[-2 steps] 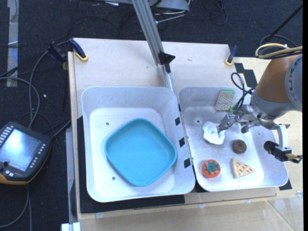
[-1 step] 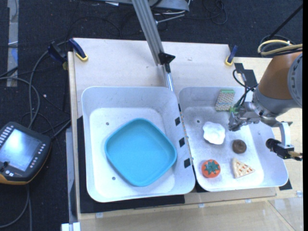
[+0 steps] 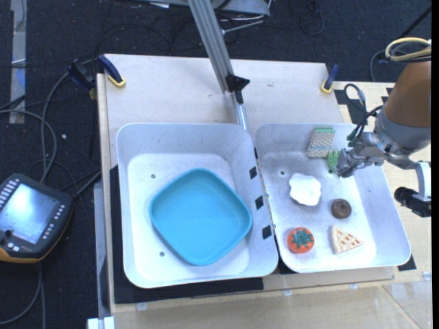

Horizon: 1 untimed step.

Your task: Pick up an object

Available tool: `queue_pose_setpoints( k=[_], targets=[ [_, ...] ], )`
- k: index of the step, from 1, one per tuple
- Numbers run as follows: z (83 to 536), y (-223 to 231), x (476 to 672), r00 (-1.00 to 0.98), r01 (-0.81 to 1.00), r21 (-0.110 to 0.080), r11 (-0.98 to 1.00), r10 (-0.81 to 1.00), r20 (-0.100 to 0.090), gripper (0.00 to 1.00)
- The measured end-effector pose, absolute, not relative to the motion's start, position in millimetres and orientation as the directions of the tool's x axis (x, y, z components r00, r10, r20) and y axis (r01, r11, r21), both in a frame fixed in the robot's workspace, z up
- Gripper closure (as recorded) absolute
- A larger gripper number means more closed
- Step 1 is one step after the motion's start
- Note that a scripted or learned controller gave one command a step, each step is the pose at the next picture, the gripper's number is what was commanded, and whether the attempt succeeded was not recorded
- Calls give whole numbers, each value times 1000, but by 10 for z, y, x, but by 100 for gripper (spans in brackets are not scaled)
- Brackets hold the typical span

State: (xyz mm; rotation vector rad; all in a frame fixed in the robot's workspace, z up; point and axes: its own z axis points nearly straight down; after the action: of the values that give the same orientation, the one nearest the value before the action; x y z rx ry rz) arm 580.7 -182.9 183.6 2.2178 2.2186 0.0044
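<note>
The right bin (image 3: 384,204) holds several small objects: a speckled green-and-beige block (image 3: 320,141) at the back, a white lumpy piece (image 3: 305,188) in the middle, a brown ring (image 3: 341,208), a red tomato-like toy (image 3: 300,239) and a wedge with a lattice pattern (image 3: 345,239) at the front. My gripper (image 3: 345,165) reaches in from the right and hangs low over the bin's back part, just right of a small green object (image 3: 333,160) and below the speckled block. The wrist hides part of the green object.
The left bin (image 3: 130,184) holds a blue square dish (image 3: 199,214). A slanted metal post (image 3: 219,46) rises behind the bins. A handheld control pendant (image 3: 27,214) lies on the floor at left. Cables run behind the bench.
</note>
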Motion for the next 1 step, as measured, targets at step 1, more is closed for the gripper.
queue_pose_setpoints(
  k=[1],
  targets=[
    [2264,-1865,5830,0,1000,4,0,1000,-1,100]
  ],
)
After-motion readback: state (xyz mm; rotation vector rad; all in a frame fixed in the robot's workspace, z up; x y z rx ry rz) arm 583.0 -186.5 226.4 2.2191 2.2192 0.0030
